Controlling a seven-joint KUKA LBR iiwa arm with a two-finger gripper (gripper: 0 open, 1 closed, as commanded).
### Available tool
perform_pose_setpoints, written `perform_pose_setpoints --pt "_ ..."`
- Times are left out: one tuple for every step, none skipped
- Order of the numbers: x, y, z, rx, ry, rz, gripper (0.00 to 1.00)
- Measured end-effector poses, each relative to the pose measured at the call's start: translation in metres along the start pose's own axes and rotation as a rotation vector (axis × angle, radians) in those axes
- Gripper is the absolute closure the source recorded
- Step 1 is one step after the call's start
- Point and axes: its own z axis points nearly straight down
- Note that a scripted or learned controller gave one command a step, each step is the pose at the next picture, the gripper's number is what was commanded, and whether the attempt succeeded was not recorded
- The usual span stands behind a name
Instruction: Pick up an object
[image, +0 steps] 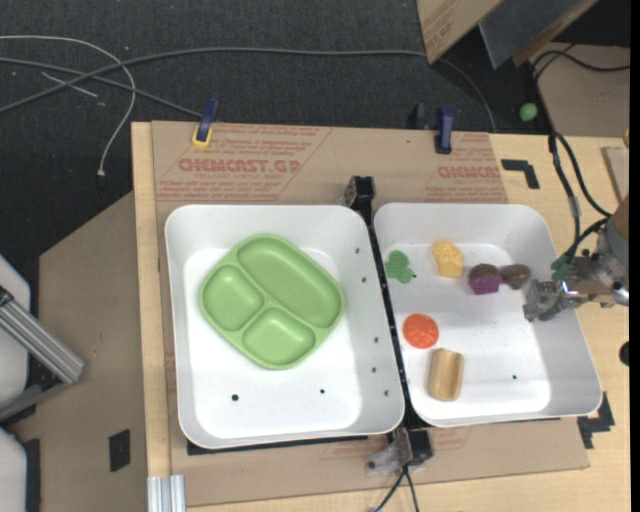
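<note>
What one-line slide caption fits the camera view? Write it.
Gripper hovers at the right bin's edge near scattered toy foods; green divided plate fills the left bin.

Two white bins sit side by side on a cardboard-covered bench. The left bin (200, 400) holds a green divided plate (271, 300) near its middle. The right bin (520, 395) holds a green toy (400, 267) by its left wall, a yellow piece (449, 258), a purple piece (484, 279), a brown piece (515, 274), an orange ball (421, 330) and a tan cylinder (445, 373). The gripper (545, 300) sits at the right wall.

blue clamps (206, 121) | cardboard sheet (300, 160) | grey cables (90, 80)
</note>
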Motion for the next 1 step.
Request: perform_pose_setpoints --pt "0.0004 0.0031 -0.0064 -0.013 -0.003 -0.004 0.0"
